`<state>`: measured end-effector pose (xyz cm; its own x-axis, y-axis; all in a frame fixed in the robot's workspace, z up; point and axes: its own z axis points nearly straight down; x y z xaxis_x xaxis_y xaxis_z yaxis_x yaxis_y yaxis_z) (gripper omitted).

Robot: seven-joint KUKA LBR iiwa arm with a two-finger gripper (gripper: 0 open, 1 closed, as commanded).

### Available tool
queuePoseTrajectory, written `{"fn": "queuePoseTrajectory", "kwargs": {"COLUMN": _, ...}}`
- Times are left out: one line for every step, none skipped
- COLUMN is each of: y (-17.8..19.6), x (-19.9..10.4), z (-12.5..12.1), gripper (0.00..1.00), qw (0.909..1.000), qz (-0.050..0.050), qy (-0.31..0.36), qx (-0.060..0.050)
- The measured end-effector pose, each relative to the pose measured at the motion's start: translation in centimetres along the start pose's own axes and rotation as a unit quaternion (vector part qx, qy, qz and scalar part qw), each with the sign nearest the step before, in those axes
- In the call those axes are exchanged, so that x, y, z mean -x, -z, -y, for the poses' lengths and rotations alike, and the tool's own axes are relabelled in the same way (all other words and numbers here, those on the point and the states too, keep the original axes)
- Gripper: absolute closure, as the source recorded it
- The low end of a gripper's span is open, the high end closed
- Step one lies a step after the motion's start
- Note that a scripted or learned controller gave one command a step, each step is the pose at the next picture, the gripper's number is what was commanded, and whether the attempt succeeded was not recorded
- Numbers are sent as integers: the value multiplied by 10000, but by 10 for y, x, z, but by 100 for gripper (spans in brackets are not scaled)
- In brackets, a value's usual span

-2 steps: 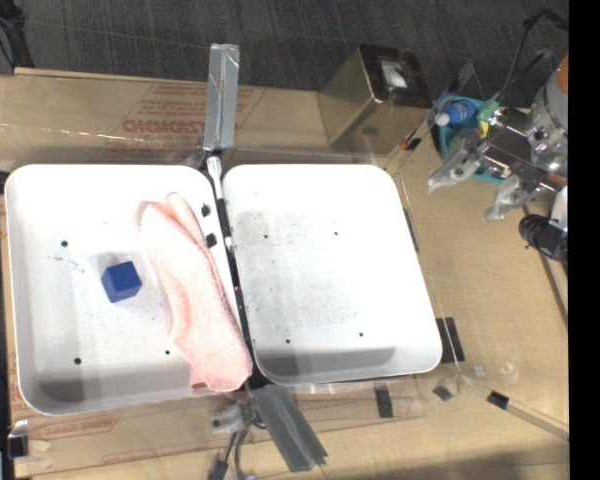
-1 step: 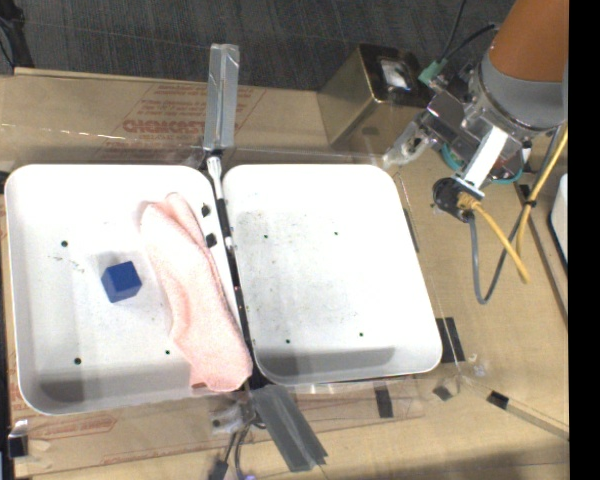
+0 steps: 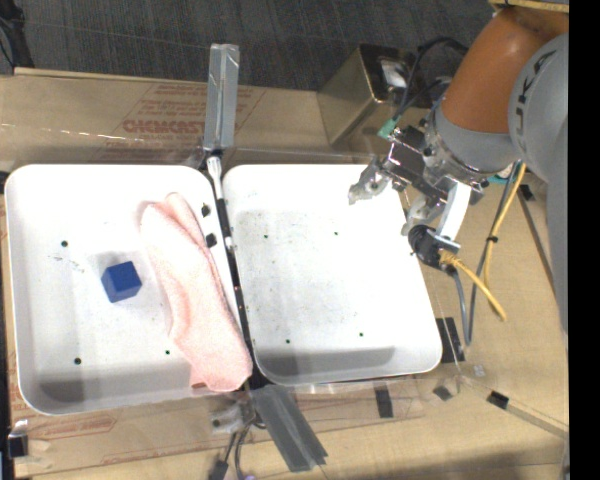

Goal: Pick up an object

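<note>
Camera view: my gripper (image 3: 368,185) over right bin (image 3: 420,298), jaws' state unclear; blue cube (image 3: 122,280), pink towel (image 3: 195,288) in left bin (image 3: 40,268).

Bright, even overhead light; white bins (image 3: 40,268) glare; soft focus.

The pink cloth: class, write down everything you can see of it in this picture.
The pink cloth is a pale, soft, towel-like piece of fabric, rumpled into a long folded strip. It lies in the left bin, running from about the middle down along the bin's right wall, with its lower end bunched up in the near right corner against the divide between the bins. A blue cube sits just to its left, close but apparently apart. The gripper is far off, over the right bin.
</note>
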<state>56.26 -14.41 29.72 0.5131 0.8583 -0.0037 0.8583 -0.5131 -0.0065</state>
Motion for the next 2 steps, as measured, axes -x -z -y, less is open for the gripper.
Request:
{"fn": "queuePoseTrajectory", "kwargs": {"y": 60, "x": 33, "z": -55, "gripper": 0, "qw": 10000, "qz": -13, "qy": 90, "qx": 20}}
{"fn": "queuePoseTrajectory", "kwargs": {"y": -48, "x": 31, "z": -54, "gripper": 0, "qw": 9978, "qz": -3, "qy": 669, "qx": -1}}
